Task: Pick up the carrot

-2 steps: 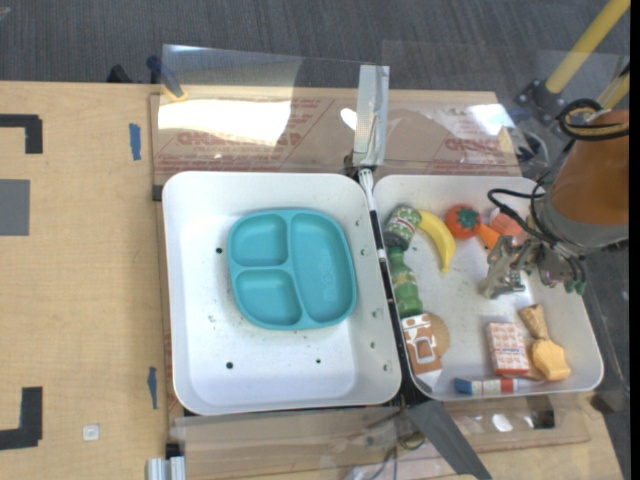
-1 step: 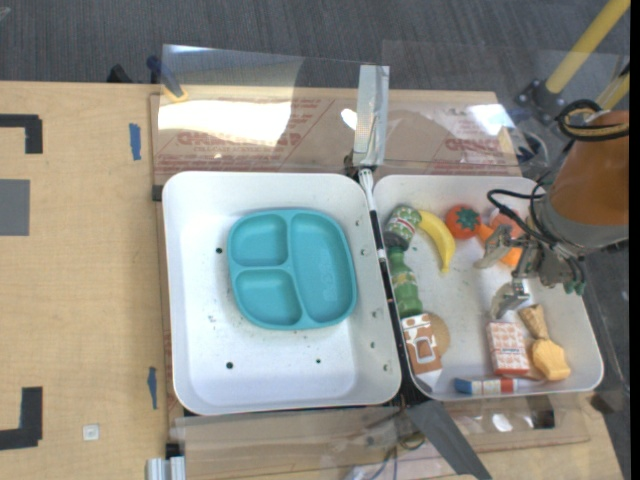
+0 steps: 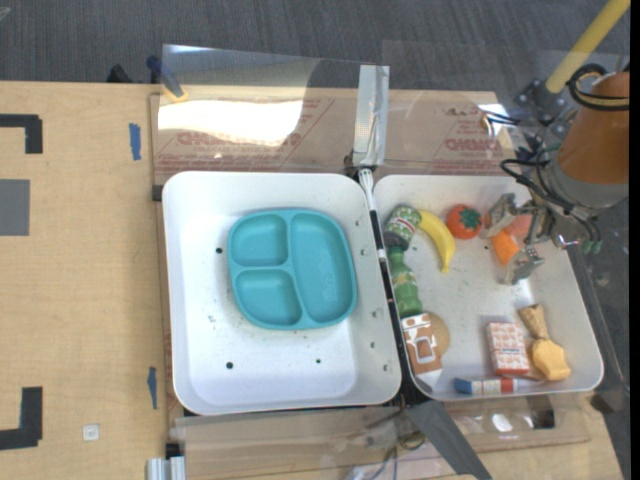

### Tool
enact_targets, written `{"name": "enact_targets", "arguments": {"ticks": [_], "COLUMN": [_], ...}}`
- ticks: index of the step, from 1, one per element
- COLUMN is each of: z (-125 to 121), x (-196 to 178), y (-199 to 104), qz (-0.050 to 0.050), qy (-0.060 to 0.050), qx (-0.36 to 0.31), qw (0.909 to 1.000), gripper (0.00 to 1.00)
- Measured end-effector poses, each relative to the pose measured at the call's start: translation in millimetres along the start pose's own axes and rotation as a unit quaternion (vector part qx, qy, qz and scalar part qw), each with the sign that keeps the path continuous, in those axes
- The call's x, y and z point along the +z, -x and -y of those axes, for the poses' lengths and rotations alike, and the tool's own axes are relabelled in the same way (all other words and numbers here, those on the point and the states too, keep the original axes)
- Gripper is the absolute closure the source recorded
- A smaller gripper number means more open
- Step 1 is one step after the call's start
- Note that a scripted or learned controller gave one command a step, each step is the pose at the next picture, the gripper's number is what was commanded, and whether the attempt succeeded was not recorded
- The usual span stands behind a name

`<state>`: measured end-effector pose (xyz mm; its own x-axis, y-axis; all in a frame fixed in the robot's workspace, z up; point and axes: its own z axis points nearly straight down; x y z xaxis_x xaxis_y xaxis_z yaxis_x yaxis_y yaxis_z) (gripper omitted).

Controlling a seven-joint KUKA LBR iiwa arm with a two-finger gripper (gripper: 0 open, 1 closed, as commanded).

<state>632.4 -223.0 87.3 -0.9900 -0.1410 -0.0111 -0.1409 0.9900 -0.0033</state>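
The carrot (image 3: pixel 508 242), a short orange piece, lies in the right bin (image 3: pixel 470 298) near its far right side, just right of a red tomato (image 3: pixel 463 220). My gripper (image 3: pixel 511 238) is down over the carrot. One finger (image 3: pixel 498 210) stands on its far side and the other on its near side. The fingers are spread wider than the carrot, so the gripper is open around it. The arm's orange band (image 3: pixel 598 138) hangs above, at the right edge.
Also in the right bin: a banana (image 3: pixel 438 236), a green bottle (image 3: pixel 403 258), a brown cookie pack (image 3: pixel 425 339), a red-and-white box (image 3: pixel 507 348), a yellow toy (image 3: pixel 549 358), a tube (image 3: pixel 485 385). The left bin (image 3: pixel 200 348) holds a teal divided plate (image 3: pixel 292 267).
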Motion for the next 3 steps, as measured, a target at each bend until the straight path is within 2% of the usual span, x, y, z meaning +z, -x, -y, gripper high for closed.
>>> {"name": "enact_targets", "arguments": {"ticks": [1, 2, 3], "z": [0.4, 1.9, -18.4], "x": [-14.7, -131.0, -9.1], "y": [4.1, 8.6, -65.0], "qz": [0.008, 0.004, -0.002], "qy": [-0.002, -0.002, 0.001], "qx": [0.001, -0.050, -0.119], "qw": [1.0000, 0.9987, 0.9929], "gripper": [1.00, 1.00, 1.00]}}
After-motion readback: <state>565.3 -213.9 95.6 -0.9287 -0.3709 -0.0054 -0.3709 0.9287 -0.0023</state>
